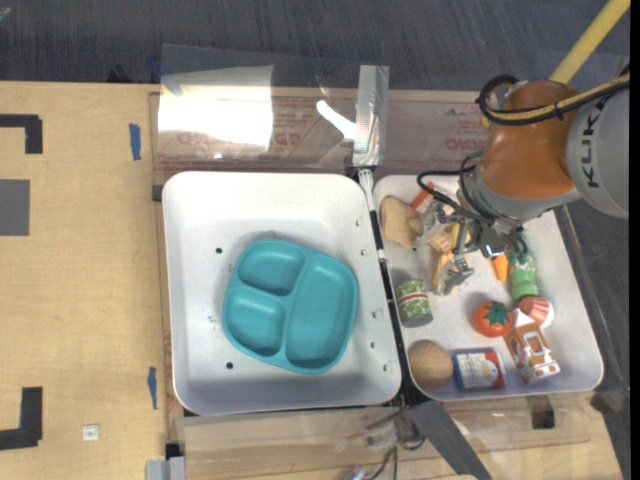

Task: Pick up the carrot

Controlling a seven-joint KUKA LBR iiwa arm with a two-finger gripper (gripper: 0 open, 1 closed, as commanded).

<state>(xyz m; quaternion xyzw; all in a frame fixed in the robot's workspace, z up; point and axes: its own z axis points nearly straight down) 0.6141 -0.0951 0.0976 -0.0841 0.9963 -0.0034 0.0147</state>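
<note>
My grey arm with its orange band [535, 138] enters from the upper right of the frame and bends down over the right white bin [585, 353]. My tool [470, 253] hangs over the upper middle of that bin, a dark and metallic cluster among the objects there. I cannot tell whether it is apart or together; wrist and clutter hide the tips.

The task's thing, a small orange toy carrot with a green leafy top [499, 263], lies just right of my tool, in the upper centre-right of the right bin. Only a short orange stub shows, partly overlapped by my wrist hardware. Whether anything touches it I cannot tell.

Just right of the carrot lies a green plastic vegetable piece [523, 278]. Below it sit a red-orange toy tomato with a green stem [492, 318] and a pink-and-white wedge piece [536, 311]. Along the lower edge of the bin: a tan rounded potato-like object [430, 361], a blue-labelled small can on its side [477, 370], and a white-and-orange toy carton [533, 354]. A small green-labelled can [414, 302] lies near the bin's left wall, and a tan bread-like piece [400, 223] sits in the upper left of that bin.

The left white bin [200, 208] holds a teal plastic divided plate with three compartments [290, 305], centre-low. Both bins rest on the light wooden table [70, 268].
</note>
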